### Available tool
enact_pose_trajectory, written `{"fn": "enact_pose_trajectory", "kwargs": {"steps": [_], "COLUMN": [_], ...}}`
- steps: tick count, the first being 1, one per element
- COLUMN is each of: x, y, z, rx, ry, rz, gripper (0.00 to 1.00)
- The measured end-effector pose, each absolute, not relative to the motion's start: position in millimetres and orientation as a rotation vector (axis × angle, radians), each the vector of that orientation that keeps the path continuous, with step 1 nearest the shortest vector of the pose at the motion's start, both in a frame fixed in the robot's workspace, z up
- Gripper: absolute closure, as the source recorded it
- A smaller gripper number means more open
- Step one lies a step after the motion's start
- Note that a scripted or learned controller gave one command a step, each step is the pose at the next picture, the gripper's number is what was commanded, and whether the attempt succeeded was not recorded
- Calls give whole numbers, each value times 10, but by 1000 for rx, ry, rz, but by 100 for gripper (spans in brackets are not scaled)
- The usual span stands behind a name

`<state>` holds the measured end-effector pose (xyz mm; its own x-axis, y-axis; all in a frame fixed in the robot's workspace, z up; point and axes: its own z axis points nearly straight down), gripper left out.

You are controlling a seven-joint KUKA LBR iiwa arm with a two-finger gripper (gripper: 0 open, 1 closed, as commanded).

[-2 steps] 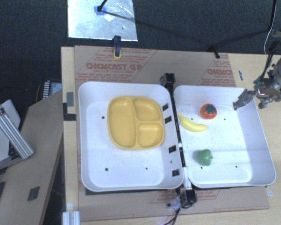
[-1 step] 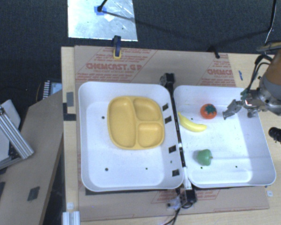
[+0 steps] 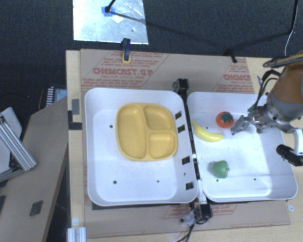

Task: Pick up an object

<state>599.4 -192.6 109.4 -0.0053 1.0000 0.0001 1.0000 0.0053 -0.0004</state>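
Right of centre, the gripper hovers just beside the tomato, whether spread or clenched I cannot tell, probably lining up a grasp.

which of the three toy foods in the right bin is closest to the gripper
The red tomato, just left of the gripper. The yellow banana lies further left beside the bin divider, and the green pepper sits lower, nearer the front.

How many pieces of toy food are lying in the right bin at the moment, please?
3: a tomato near the bin's upper middle, a banana just left of and below it, and a green pepper lower down. The arm may hide more at the right.
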Motion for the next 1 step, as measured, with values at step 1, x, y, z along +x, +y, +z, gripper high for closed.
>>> {"fn": "enact_pose_trajectory", "kwargs": {"steps": [1], "x": [6000], "y": [-1920], "z": [835], "rx": [-2216], "ry": [-2227], "rz": [0], "gripper": [0]}}
